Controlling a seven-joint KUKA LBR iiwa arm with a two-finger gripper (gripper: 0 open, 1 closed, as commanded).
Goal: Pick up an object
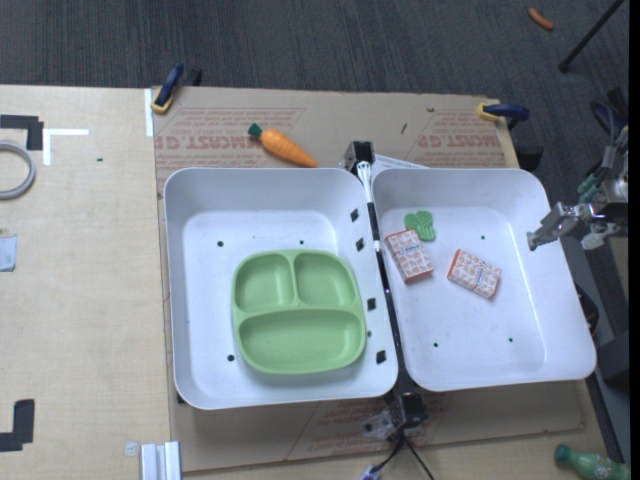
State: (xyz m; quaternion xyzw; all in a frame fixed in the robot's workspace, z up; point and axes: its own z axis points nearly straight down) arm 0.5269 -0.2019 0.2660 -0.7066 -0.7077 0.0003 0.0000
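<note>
The right bin (530, 358) holds two small orange-and-white patterned boxes, one (409, 256) near its left wall and one (474, 273) toward the middle. A small green leafy toy (421, 225) lies just behind the left box. My gripper (549, 230) hangs at the right bin's right rim, well to the right of the boxes and apart from them. A green divided plate (298, 311) rests in the left bin (195, 298).
An orange toy carrot (283, 145) lies on the cardboard behind the left bin. Blue clamps (168, 88) (505, 113) grip the cardboard's back corners. A black latch (359, 154) sits between the bins at the back. Cables (400, 423) trail at the front.
</note>
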